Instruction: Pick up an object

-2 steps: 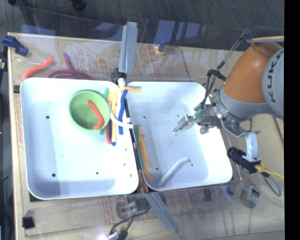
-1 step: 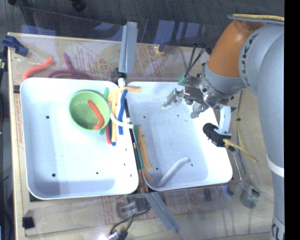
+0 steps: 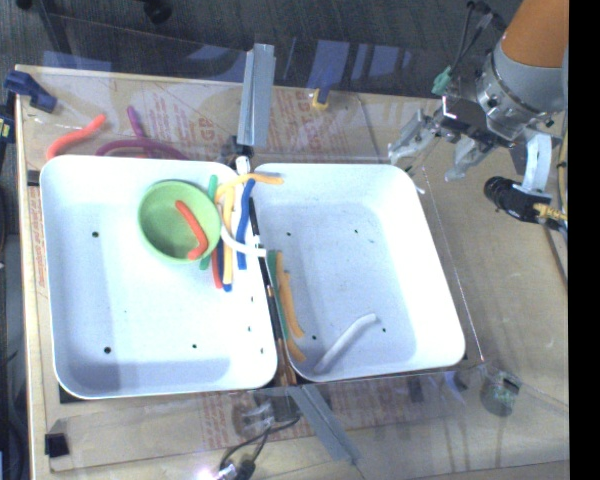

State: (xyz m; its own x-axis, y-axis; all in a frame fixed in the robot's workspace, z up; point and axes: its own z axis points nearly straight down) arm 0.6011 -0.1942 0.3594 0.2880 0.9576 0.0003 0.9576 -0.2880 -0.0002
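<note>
My gripper (image 3: pixel 427 160) hangs open above the bench, just past the far right corner of the right bin (image 3: pixel 370 238), with nothing between its fingers. The right bin holds an orange stick (image 3: pixel 291 313) along its left wall and a pale grey curved piece (image 3: pixel 345 338) near its front. A green bowl (image 3: pixel 178 220) with a red stick (image 3: pixel 192 223) in it sits in the left bin (image 3: pixel 130 318). Beside the bowl, several yellow, blue, green and red sticks (image 3: pixel 235 223) lie bunched against the divider between the bins.
Behind the left bin, on the bench, lie an orange-red stick (image 3: pixel 75 136) and a purple loop (image 3: pixel 140 149). A grey metal bar (image 3: pixel 255 93) stands at the back, above the gap between the bins.
</note>
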